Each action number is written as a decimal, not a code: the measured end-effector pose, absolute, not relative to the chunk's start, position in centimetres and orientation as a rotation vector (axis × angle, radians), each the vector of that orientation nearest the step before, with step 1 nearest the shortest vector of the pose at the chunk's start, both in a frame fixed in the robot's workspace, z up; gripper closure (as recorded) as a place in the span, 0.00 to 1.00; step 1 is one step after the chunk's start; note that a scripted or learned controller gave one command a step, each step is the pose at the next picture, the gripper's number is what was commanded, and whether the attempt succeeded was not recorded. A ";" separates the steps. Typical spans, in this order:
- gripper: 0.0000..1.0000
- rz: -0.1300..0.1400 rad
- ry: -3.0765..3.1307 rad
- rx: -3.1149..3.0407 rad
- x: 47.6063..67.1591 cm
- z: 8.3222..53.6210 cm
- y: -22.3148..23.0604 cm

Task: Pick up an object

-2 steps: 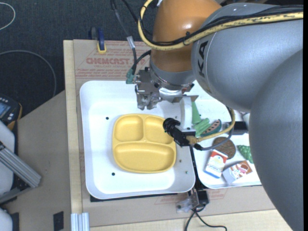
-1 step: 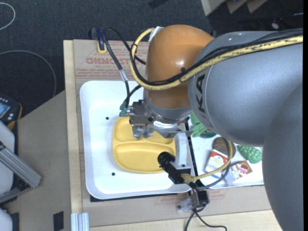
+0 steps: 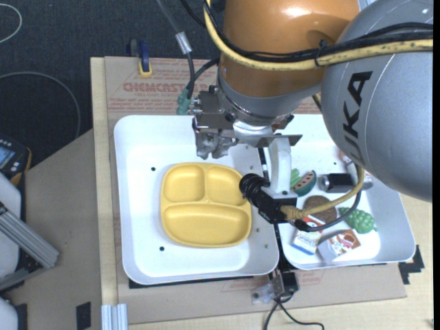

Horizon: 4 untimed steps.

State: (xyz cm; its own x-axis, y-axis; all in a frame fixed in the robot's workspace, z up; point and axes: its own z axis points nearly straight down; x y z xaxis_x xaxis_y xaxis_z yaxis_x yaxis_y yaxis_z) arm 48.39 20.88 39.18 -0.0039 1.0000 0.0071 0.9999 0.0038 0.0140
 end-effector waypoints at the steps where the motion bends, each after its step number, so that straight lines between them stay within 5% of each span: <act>1: 1.00 0.009 2.225 2.216 47.9 42.5 22.6; 3: 1.00 0.009 2.222 2.217 47.9 46.6 22.5; 4: 1.00 -0.023 2.216 2.233 47.8 34.1 15.6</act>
